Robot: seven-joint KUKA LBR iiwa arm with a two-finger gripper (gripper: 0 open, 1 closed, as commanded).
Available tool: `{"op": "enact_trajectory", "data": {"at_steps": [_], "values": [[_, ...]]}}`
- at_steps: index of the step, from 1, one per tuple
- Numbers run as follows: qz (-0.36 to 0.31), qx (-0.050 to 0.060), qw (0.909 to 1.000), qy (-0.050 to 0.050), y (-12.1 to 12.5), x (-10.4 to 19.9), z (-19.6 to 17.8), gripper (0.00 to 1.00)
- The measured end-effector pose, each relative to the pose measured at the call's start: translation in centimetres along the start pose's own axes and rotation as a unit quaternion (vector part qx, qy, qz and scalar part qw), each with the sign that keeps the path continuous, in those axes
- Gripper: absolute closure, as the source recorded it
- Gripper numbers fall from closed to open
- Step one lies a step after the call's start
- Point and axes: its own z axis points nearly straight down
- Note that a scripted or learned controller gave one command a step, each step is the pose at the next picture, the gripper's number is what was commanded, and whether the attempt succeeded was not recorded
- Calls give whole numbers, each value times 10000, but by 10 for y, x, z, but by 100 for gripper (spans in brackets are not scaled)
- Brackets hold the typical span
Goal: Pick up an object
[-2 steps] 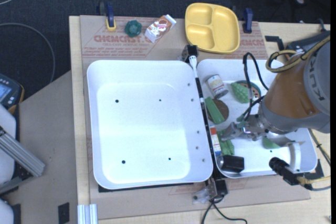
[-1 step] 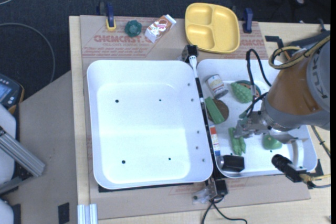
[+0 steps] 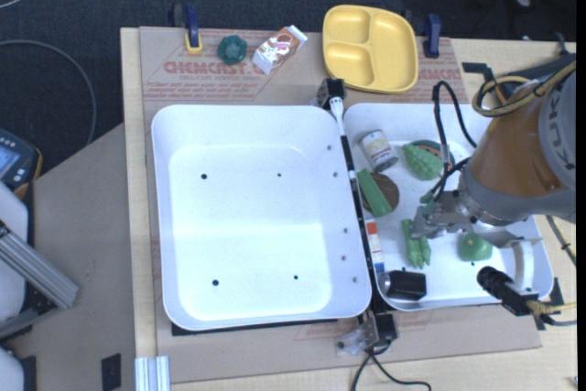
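Gripper low in the right bin, just above a green toy lying near the bin's middle; fingers' spread impossible to tell. Small can, another green toy farther back. Left bin alongside.

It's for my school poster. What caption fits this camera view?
Robot arm reaches into the right bin above green toys.

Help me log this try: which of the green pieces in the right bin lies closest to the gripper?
The long green piece directly under the gripper, by the black block. The bumpy one lies toward the bin's far wall; the round one sits beside the wrist.
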Motion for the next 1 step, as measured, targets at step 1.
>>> {"op": "enact_trajectory", "data": {"at_steps": [1], "values": [[-1, -12, 10000, -10, 0, 0, -10, 100]]}}
